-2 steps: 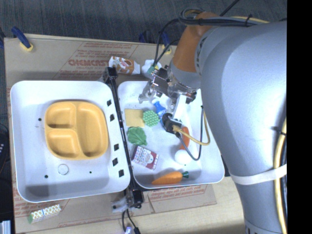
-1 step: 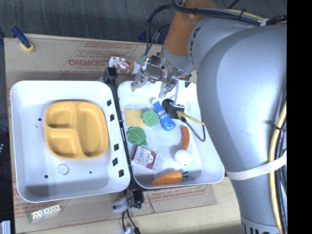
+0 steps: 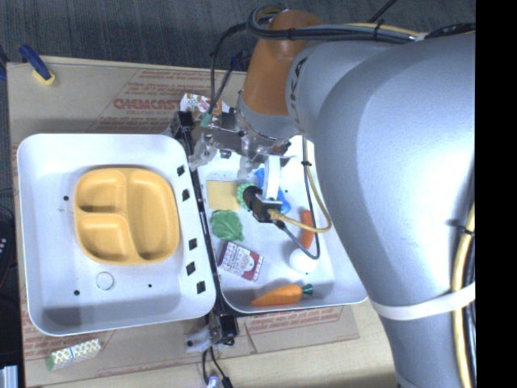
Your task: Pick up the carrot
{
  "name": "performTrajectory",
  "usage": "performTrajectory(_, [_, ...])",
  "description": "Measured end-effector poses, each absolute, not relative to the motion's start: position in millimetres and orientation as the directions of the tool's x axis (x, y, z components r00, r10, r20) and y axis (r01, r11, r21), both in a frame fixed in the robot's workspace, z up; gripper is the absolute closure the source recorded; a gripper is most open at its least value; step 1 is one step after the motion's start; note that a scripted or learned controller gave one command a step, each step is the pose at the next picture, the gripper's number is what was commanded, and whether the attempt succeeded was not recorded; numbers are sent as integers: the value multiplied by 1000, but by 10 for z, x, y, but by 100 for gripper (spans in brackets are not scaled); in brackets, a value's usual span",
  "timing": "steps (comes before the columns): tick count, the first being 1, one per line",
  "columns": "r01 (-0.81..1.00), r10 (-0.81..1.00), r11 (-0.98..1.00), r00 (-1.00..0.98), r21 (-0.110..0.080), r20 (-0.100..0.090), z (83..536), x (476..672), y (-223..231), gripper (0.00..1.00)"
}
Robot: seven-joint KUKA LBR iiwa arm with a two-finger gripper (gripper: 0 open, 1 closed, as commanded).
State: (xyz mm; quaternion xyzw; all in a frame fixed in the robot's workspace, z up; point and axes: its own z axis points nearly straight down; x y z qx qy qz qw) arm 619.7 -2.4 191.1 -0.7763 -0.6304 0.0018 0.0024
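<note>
Blue-and-yellow clip (image 3: 36, 63) on the cardboard (image 3: 121, 95), far left of the gripper (image 3: 257, 166) and further up the view. Wrapper (image 3: 77, 352) on the cardboard at lower left, outside the bins and well away from the gripper.

Left bin (image 3: 32, 217): holds a yellow tray (image 3: 127, 214) with three compartments, lying flat, well left of the gripper and slightly lower in the view.

Right bin (image 3: 275, 272): the gripper hangs over its upper part. Can't tell if the gripper is open or closed, or if it holds anything; the wrist hardware hides it.

- Pale yellow square (image 3: 220, 194), flat, just left of and below the gripper.
- Green leaf (image 3: 228, 225), below the square and touching its lower edge, down-left of the gripper.
- Red packet (image 3: 240, 262), just below the leaf, further down-left of the gripper.
- Carrot (image 3: 279, 296), on the bin floor by the near wall, lying about level, green top pointing right. It is well below the gripper in the view, apart from it, nothing touching it. The packet is near its left end.
- Blue piece (image 3: 260, 176) right at the gripper; can't tell whether it is a loose item or not.
- White ball (image 3: 300, 259), down-right of the gripper, above the carrot's green end, close but apart.
- Orange piece (image 3: 307, 226), upright in the view, just above the ball, right of and below the gripper, partly crossed by a cable.

Arm (image 3: 388, 136), grey with an orange band (image 3: 271, 79), covers the bin's right side and comes in from the right.
</note>
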Motion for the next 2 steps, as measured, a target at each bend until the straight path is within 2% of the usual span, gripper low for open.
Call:
performTrajectory(1, [998, 998, -69, 69, -2, 0, 2162, 6565, -194, 0])
performTrajectory(2, [979, 979, -206, 206, -1, 0, 4284, 6564, -467, 0])
